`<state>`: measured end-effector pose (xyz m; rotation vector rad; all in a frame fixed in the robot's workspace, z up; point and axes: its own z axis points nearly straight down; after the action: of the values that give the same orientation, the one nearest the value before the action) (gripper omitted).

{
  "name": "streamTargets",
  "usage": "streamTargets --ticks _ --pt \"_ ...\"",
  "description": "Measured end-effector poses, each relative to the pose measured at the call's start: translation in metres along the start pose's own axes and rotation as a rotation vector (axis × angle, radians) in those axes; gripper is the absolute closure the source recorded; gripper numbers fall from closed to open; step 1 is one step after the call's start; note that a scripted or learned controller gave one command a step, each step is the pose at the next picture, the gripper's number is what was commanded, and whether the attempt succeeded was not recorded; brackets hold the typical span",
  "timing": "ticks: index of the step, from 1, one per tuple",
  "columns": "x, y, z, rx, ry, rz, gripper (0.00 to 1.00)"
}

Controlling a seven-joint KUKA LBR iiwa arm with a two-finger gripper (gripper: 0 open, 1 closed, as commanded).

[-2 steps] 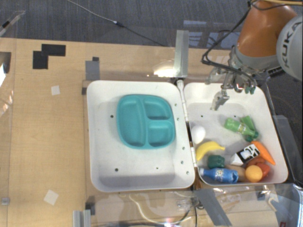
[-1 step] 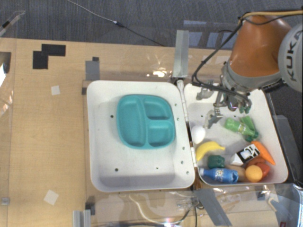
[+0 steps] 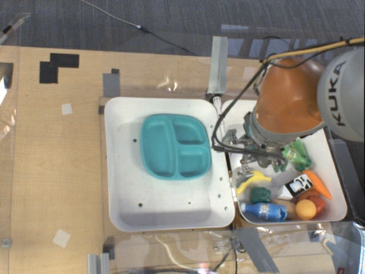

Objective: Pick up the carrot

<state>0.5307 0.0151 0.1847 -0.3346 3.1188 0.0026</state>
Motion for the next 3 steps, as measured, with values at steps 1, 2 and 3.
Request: streamTargets --ticks 1,2,3 --pt "-0.003 0.000 -0.012 0.002 -0.010 -0.002 1.00" --pt "0.037 -0.049 -0.137 0.009 -0.015 -0.128 1.00" --pt "0.037 -0.047 -0.133 0.005 -0.008 -0.131 0.00"
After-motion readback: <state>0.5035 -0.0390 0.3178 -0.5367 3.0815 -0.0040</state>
